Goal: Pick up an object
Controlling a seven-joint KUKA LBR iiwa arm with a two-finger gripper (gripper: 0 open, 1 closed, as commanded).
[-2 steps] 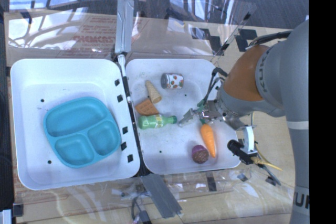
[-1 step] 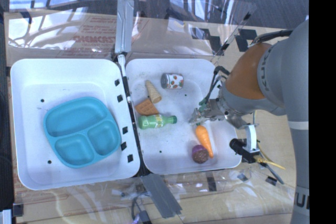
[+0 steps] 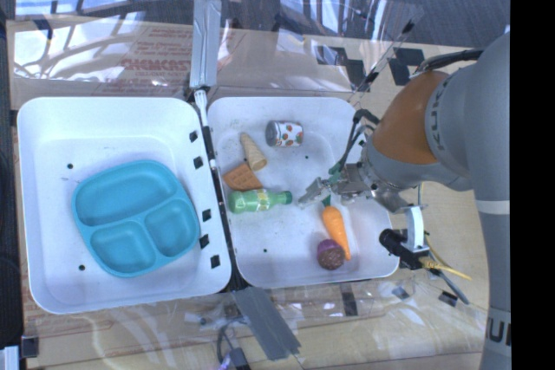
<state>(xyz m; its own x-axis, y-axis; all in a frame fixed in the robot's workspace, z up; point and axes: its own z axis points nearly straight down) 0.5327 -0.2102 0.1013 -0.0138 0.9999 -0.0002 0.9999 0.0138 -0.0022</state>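
My gripper (image 3: pixel 323 193) hangs low in the right bin (image 3: pixel 260 273), just above the top end of an orange carrot (image 3: pixel 336 230). Touching the carrot's lower end is a dark purple round item (image 3: pixel 329 255). A green bottle (image 3: pixel 256 201) lies on its side to the gripper's left. Nearby are an orange wedge (image 3: pixel 243 178) and a tan cone (image 3: pixel 254 152). A small printed can (image 3: pixel 284 133) lies at the back of the bin. I see nothing held in the gripper.
The left bin (image 3: pixel 52 273) holds a blue divided plate (image 3: pixel 134 217). A grey strip (image 3: pixel 203 48) runs back from the wall between the bins. The arm's orange band (image 3: pixel 408 130) overhangs the right bin's right edge. Clear plastic sheeting lies behind the bins.
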